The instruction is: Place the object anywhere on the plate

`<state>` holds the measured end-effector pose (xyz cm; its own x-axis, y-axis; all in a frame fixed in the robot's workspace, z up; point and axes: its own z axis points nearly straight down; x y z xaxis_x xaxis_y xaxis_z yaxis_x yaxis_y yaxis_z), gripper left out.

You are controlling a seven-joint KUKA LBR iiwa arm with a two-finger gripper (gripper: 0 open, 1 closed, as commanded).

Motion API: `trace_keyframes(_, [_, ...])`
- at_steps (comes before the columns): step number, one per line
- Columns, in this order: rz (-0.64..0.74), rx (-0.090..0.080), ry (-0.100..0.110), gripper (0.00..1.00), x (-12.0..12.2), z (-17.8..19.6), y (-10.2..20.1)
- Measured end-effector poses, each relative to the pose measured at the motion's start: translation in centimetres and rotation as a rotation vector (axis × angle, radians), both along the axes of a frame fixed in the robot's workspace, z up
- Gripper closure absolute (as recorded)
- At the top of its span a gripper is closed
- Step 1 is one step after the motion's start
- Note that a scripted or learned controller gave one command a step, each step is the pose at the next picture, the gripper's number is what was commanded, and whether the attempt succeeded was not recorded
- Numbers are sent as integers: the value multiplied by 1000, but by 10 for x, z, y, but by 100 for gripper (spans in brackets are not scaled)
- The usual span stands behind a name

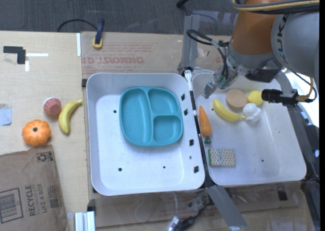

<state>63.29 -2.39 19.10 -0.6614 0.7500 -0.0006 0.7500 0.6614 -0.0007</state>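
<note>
A teal divided plate [151, 116] lies in the left white bin [101, 164] with nothing on it. In the right bin [284, 159] are an orange carrot [204, 121], a yellow banana [227, 111], a tan round piece [235, 99], a yellow lemon [255, 97], a white lumpy object [251, 112] and a speckled green sponge [222, 157]. My gripper [216, 85] hangs over the far left part of the right bin, just above and left of the banana and tan piece. Nothing is visibly held in it.
On the wooden bench to the left lie a small pumpkin [36, 132], a second banana [68, 116] and a pink round item [52, 106]. A brown paper bag [28, 189] fills the lower left. The ridge between the bins [195, 123] runs beside the carrot.
</note>
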Motion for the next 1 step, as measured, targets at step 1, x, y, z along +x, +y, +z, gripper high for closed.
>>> trace_keyframes(1, [181,0,-3,100,5,3,95])
